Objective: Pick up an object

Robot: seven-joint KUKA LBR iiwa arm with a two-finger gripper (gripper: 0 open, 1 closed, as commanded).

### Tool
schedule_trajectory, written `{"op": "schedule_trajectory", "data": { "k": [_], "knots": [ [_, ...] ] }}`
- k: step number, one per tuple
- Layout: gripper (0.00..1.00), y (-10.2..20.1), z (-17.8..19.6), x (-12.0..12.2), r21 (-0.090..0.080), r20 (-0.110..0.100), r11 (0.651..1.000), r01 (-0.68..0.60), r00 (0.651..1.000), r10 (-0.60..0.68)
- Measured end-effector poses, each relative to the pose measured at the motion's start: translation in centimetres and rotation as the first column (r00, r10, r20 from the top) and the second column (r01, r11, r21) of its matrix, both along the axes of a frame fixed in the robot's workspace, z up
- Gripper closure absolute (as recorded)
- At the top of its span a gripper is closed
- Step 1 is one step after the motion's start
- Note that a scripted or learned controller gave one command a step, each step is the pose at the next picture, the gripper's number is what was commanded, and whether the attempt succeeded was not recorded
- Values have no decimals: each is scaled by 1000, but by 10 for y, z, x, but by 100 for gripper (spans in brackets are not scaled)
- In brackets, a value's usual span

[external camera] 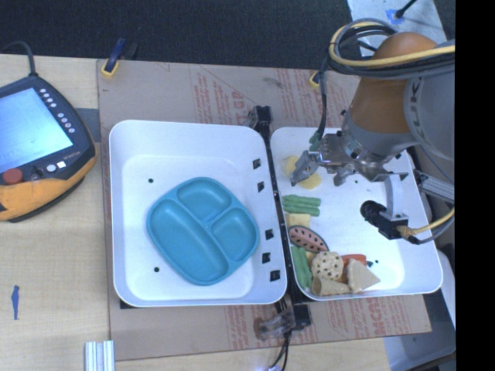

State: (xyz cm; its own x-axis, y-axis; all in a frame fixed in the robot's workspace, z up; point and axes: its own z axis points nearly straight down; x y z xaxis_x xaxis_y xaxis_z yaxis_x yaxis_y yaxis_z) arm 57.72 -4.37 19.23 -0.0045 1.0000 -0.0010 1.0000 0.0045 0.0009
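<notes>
My gripper point(319, 175) hangs over the far left part of the right bin point(418, 280), its two dark fingers spread apart and nothing between them. Its left finger is over a small yellow piece point(310, 182) near the bin's left wall. In front of that lie a green bean pod point(302, 204), a dark red slice with seeds point(307, 239), a spotted cookie point(328, 265), a tan wedge point(359, 277) and a long green piece point(299, 262), all in the front left corner.
The left bin point(124, 141) holds a blue divided plate point(203, 229). A teach pendant point(35, 141) lies on the bench at far left. A black fitting with a cable point(384, 218) hangs from the arm over the right bin's middle.
</notes>
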Motion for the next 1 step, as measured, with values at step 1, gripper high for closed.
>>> {"op": "schedule_trajectory", "data": {
  "k": [1],
  "knots": [
    [0,14,0,6,0,-1,1000,-2,1000,2]
  ]
}}
